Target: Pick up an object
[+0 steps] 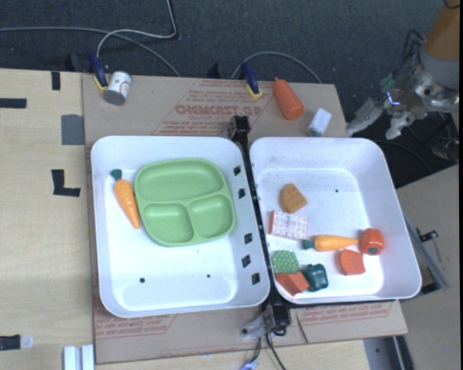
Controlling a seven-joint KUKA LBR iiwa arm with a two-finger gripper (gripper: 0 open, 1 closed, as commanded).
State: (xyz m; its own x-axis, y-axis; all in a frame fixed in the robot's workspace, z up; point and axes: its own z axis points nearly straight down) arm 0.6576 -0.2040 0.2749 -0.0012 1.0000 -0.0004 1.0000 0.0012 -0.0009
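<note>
Gripper (386,114): hangs at the upper right, off the bench and beyond the right bin's far right corner, over dark floor. Two light fingers (366,117) are spread apart, nothing between them. The arm (444,35) rises above it to the frame's top right, with its orange band visible.

Left bin (108,284): holds a green plate (185,200) with three compartments, set toward the middle. A carrot (126,199) lies just beside the plate's left edge, green top pointing away from the viewer.

Right bin (370,168): items gathered in its near half.
- Brown piece (292,198), near the centre, apart from the rest.
- Pink patterned square (288,225), just below the brown piece.
- Second carrot (330,243), lying crosswise, its tip toward a red-orange round piece (372,240) at the right wall.
- Orange block (352,262), just below that round piece.
- Green bumpy piece (285,261), with a red wedge (292,283) and a dark green piece (316,277) touching or nearly touching it at the near wall.

Bench beyond the bins: cardboard sheet (193,110) bearing an orange bottle-shaped piece (288,99), a small pale cube (319,120) and a small can (118,86) on its side at the far left corner. Two blue-and-yellow clamps (251,82) grip the sheet's far edge.
</note>
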